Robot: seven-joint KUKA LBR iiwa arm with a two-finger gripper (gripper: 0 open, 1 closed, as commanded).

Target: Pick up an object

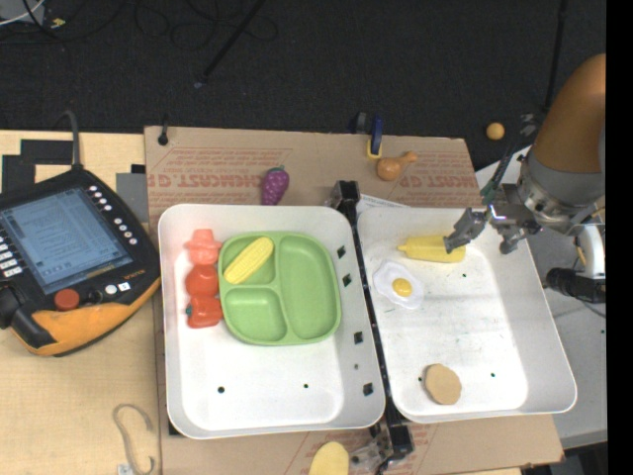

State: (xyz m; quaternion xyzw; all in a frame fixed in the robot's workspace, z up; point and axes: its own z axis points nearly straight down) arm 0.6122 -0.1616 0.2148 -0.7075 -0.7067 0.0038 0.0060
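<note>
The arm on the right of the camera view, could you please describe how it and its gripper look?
The arm is a thick, rounded body with a broad orange band above a grey wrist section. Below the wrist sits a darker metal gripper with slim grey fingers. Thin dark cables run beside the wrist. No markings are legible.

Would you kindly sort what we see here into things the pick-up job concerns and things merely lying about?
Belongs to the job:
- gripper, low over the right bin
- yellow block beside it
- toy fried egg
- brown lump

Lying about:
- green divided plate with toy corn, left bin
- red figure
- purple toy on the cardboard
- control tablet
</note>
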